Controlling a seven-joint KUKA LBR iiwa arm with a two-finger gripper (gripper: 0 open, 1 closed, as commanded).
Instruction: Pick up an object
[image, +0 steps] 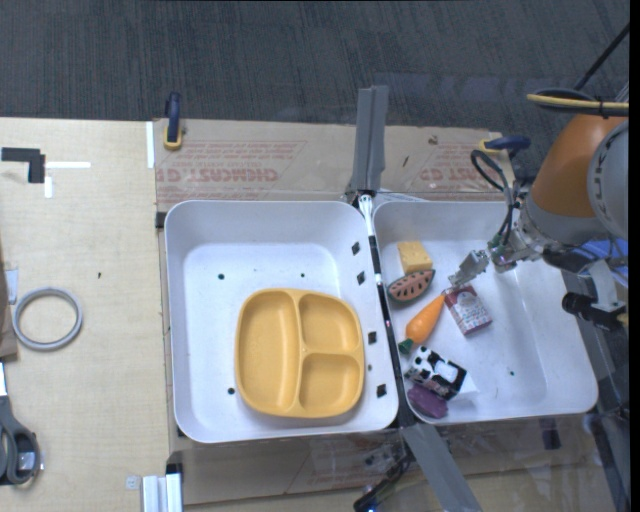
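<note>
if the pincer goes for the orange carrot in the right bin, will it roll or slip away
The carrot looks rounded and tapered, so it may roll or pivot if nudged from the side. Its surface seems smooth, like a plastic toy, so it could slip from the pincer. It lies close to the brown slice, which might hinder its rolling that way.

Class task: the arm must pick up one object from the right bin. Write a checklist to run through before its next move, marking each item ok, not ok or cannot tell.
1. Objects lie in the right bin: ok.
2. Pincer sits over that bin: ok.
3. Pincer is free of any load: ok, nothing shows between its tips.
4. A target is close: ok, the red packet and the carrot lie just below the pincer.
5. Target stands apart from neighbours: not ok, packet and carrot look to be touching.
6. Pincer height above the packet: cannot tell.
</note>
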